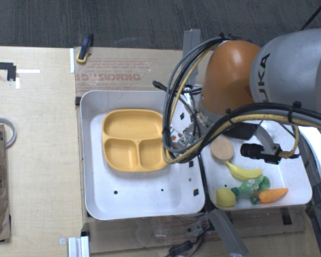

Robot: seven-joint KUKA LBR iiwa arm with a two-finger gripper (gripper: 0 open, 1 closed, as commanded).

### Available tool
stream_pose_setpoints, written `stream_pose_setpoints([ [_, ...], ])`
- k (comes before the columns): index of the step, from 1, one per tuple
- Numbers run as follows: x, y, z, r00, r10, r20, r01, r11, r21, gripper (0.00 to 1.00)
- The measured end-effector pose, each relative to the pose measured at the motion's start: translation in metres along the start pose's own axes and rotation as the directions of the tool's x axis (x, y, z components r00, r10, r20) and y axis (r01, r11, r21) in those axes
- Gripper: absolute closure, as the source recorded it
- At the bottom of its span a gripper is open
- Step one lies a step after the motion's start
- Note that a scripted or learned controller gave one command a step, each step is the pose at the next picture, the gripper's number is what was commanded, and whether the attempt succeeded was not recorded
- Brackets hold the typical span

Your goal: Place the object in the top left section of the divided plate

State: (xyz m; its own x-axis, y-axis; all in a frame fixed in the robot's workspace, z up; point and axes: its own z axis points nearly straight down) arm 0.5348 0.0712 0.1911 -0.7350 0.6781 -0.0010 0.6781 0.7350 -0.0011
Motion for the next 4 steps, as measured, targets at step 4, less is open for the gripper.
stream_pose_setpoints([
  [4,-0.050,0.030,-0.001,0.992,-0.124,0.002,0.124,0.992,-0.001,1.00],
])
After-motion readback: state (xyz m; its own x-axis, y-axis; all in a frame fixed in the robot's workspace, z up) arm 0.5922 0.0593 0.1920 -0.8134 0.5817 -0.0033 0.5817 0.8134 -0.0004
